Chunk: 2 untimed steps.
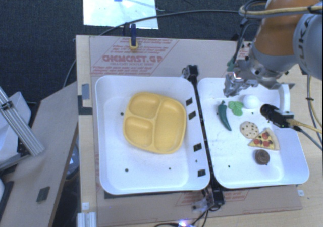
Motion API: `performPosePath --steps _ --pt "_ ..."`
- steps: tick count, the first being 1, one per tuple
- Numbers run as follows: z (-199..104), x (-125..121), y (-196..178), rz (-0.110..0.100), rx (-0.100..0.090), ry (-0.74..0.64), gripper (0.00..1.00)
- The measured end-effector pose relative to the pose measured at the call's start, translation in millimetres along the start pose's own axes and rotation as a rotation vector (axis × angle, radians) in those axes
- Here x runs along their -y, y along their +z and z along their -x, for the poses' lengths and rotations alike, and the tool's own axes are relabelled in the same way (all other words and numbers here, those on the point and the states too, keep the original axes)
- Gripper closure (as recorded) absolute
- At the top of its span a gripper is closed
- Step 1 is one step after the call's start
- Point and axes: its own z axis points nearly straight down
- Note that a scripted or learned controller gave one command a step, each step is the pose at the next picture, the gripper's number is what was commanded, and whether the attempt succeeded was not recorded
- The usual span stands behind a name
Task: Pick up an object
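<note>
My gripper [232, 88] hangs over the far part of the right bin [292, 170], just above and behind a dark green pepper [223, 115]. A light green piece [235, 107] and a white egg-shaped ball [251, 101] lie right beside the gripper. Further forward are a round cookie [249, 129], a pizza slice [265, 139] and a small brown disc [262, 157]. Nothing shows between the fingers.
The left bin [116, 170] holds a yellow divided plate [154, 122]. A black divider with clips [198, 120] runs between the bins. A black camera part on a white bracket [275, 114] reaches over the right bin's right side. Cables trail off to the right.
</note>
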Motion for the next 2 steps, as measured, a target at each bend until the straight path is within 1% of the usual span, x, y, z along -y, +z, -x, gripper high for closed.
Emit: performPosePath --steps 1,2 --pt "-48 11 16 -0.001 0.000 0.000 1.00" --pt "-112 24 20 -0.001 -0.001 -0.001 1.00"
